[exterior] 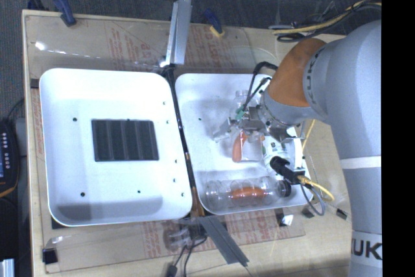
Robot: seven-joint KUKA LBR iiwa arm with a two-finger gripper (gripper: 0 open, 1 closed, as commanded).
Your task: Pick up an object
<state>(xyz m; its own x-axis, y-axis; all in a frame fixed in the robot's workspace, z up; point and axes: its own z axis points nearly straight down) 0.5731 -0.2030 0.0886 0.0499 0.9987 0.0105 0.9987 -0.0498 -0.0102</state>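
Note:
My gripper (248, 121) is down inside the right bin (198, 100), near its middle, with the grey arm and orange band (295, 78) reaching in from the right. Just below the gripper lies a small orange object (238, 147), upright in the view and very close to the gripper or touching it. A clear plastic piece (222, 131) lies just left of the gripper. Along the bin's front wall lies a clear bottle (245, 191) on its side, with something orange inside.
The left bin (58, 100) holds a dark ribbed rectangle (125, 139). A grey metal bar (177, 32) stands between the bins at the back, and another bar (224, 244) lies in front. Cables (311, 188) hang beside the right bin's right wall.

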